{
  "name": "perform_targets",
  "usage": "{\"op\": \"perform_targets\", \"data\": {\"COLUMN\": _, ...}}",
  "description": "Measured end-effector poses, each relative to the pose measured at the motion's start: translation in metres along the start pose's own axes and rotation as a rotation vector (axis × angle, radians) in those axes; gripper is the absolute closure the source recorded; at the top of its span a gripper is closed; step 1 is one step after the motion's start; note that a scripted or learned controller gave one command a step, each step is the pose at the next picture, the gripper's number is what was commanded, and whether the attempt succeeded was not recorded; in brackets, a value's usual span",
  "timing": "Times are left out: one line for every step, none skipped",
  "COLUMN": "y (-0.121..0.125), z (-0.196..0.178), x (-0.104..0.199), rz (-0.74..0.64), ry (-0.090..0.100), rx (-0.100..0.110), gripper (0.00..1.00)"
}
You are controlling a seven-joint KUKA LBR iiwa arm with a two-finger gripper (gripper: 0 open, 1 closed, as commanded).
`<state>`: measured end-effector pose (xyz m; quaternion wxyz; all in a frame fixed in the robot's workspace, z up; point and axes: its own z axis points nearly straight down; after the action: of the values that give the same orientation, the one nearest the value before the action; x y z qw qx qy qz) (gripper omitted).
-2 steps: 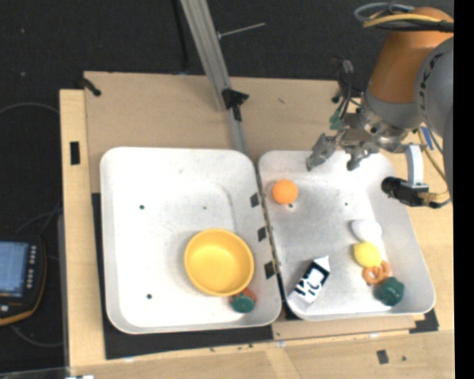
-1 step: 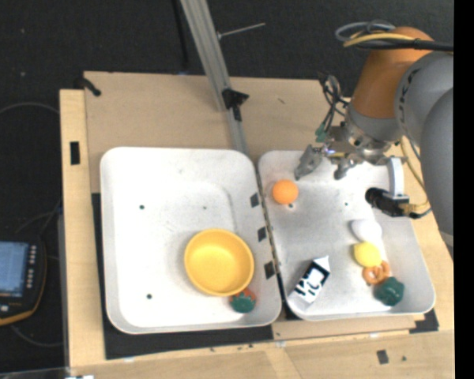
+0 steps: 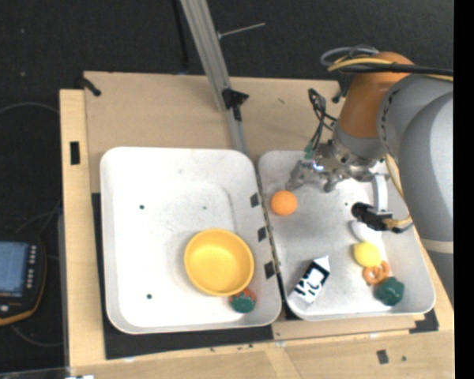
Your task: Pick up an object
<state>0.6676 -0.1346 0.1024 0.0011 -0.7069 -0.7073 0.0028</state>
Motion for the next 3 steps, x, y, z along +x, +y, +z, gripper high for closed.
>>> {"op": "perform_targets", "data": {"y": 0.002, "z": -0.016, "x": -0.001, "rz": -0.001, "ry": -0.001, "rx": -0.009, "gripper": 1.0}}
{"op": "perform_targets", "data": {"y": 0.0, "z": -0.073, "x": 0.007, "rz": -0.003, "ry": 0.002, "rx": -0.012, "gripper": 1.0}}
{"op": "perform_targets", "data": {"y": -0.002, "z": -0.127, "x": 0.016, "rz": -0.003, "ry": 0.002, "rx": -0.013, "gripper": 1.0}}
